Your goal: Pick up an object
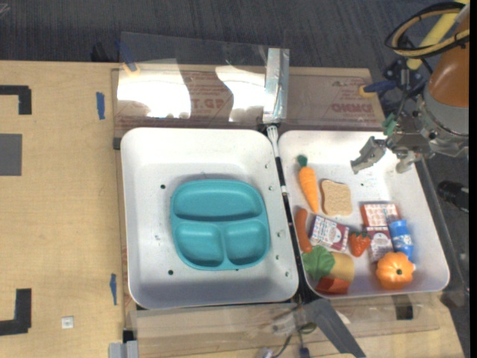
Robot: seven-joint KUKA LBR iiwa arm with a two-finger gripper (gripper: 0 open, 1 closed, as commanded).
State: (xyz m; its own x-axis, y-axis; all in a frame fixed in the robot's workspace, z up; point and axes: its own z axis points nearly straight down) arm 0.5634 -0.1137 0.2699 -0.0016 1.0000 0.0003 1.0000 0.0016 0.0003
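My gripper [386, 159] hangs over the back right part of the right bin [436, 233], its two fingers spread apart with nothing between them. Below and left of it lie a carrot [307, 186] and a slice of bread [336, 197]. Toward the bin's front sit a small printed carton [328, 232], a red-and-white box [378, 215], a blue bottle [401, 237], an orange fruit [394, 269], a strawberry [360, 243] and a green leafy piece [319, 262] on a yellow-red item [340, 268].
The left bin [145, 162] holds a teal divided plate [220, 223]. A clear plastic sheet and a metal bracket [274, 84] stand behind the bins. Cables and the arm's orange band [451, 80] sit at the right edge.
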